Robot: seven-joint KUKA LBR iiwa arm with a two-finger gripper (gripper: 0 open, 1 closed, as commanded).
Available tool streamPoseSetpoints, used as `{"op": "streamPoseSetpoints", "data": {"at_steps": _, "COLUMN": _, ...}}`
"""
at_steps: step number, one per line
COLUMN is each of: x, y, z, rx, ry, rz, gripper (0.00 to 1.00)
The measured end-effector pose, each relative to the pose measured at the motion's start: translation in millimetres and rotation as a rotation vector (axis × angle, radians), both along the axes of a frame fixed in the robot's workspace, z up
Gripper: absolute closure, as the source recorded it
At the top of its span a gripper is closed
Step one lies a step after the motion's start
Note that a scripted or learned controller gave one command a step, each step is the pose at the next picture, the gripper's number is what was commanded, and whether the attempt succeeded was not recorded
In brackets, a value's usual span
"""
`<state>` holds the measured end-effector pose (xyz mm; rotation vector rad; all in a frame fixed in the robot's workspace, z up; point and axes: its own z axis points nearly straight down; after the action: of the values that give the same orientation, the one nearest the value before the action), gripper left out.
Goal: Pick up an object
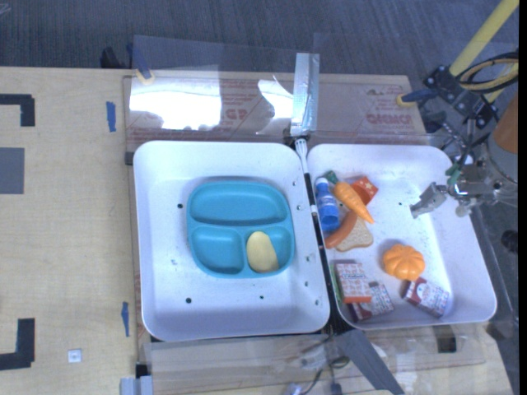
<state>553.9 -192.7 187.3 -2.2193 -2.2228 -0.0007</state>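
the robot's metal two-finger pincer (434,198), its state unclear and nothing visibly between its fingers, hangs above the right white bin (480,257), the orange plastic pumpkin (403,261) just below-left still unpicked.

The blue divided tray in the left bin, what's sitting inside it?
The blue tray holds one yellow, egg-shaped item in its lower right compartment. The other two compartments show bare blue plastic. Whatever lies beneath the yellow item, or under the tray itself, is covered.
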Motion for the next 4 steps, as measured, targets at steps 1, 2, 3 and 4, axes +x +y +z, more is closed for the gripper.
{"op": "streamPoseSetpoints", "data": {"at_steps": 1, "x": -30.5, "y": 33.5, "z": -99.9, "rx": -0.002, "ry": -0.007, "rz": 0.195, "gripper": 0.00}}
{"op": "streamPoseSetpoints", "data": {"at_steps": 2, "x": -31.8, "y": 66.4, "z": -99.5, "rx": -0.003, "ry": -0.007, "rz": 0.236, "gripper": 0.00}}
{"op": "streamPoseSetpoints", "data": {"at_steps": 3, "x": -29.8, "y": 65.1, "z": -87.5, "rx": -0.005, "ry": -0.014, "rz": 0.232, "gripper": 1.00}}
{"op": "streamPoseSetpoints", "data": {"at_steps": 4, "x": 29.9, "y": 123.6, "z": 2.4, "rx": 0.000, "ry": -0.012, "rz": 0.170, "gripper": 1.00}}
